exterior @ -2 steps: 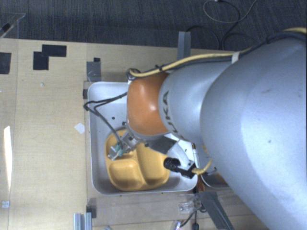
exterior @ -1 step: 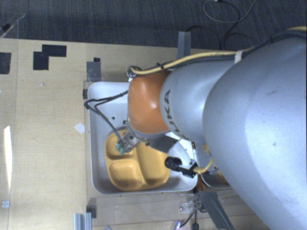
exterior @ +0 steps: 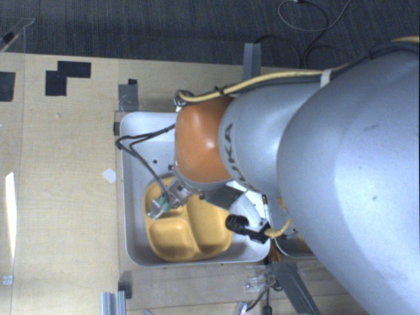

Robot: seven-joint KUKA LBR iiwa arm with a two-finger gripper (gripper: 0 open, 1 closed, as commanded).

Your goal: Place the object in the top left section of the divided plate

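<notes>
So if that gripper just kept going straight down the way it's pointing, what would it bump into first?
Most likely the yellow divided plate lying in the white bin. The gripper hangs over the plate's upper left part, though the gap between them is hard to judge from this angle.

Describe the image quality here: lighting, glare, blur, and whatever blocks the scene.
Camera view: even, soft lighting; the arm, close to the lens, looks slightly soft and hides much of the white bin; faint sheen on the yellow divided plate; pale glare streak on the bench at left; mild graininess overall.
</notes>
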